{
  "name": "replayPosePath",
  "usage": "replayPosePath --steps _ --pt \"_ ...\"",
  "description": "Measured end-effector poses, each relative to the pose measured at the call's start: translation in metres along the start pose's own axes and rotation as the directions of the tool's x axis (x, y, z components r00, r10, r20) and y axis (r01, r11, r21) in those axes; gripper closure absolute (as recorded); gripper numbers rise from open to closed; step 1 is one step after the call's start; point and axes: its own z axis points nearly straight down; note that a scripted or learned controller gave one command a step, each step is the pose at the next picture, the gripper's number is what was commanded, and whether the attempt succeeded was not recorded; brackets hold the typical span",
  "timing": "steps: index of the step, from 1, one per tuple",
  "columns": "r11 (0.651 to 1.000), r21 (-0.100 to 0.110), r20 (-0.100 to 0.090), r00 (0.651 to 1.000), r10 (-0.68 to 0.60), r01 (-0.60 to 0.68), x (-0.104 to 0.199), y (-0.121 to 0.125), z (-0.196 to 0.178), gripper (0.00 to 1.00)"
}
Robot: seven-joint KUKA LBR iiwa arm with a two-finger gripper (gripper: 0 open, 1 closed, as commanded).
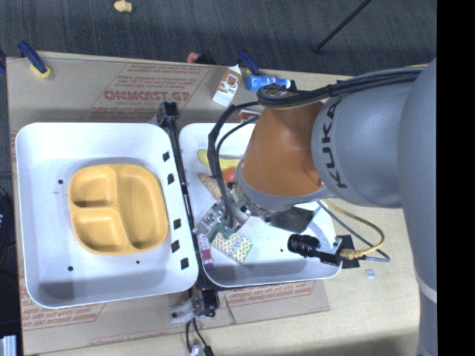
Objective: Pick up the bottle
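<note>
The grey arm with its orange band [278,150] hangs over the right bin [194,136] and hides most of its inside. Its gripper [220,221] sits low near the bin's front left, just above a small packet with a green and white pattern [233,247]. A slim object with a dark red part [205,253] lies against the bin's left wall beside the packet; I cannot tell whether it is the bottle. A yellow item [207,158] and a red item [231,175] peek out from behind the arm at the bin's back left.
The left bin [37,147] holds a yellow divided tray [119,206]. A black divider with clips [178,191] runs between the bins. A black connector and yellow cable [326,251] trail over the right bin's front right. Blue clamps and a tag [256,80] sit at the bench's far edge.
</note>
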Motion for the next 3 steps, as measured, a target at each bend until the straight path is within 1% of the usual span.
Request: replayPosePath --steps 1,2,3 --pt "0.982 -0.002 0.002 0.982 0.190 -0.190 0.025 0.022 -0.080 1.00" --pt "0.957 0.001 0.000 0.957 0.290 -0.290 0.058 0.051 0.008 1.00" --pt "0.989 0.001 -0.001 0.989 0.151 -0.151 0.006 0.006 0.008 1.00"
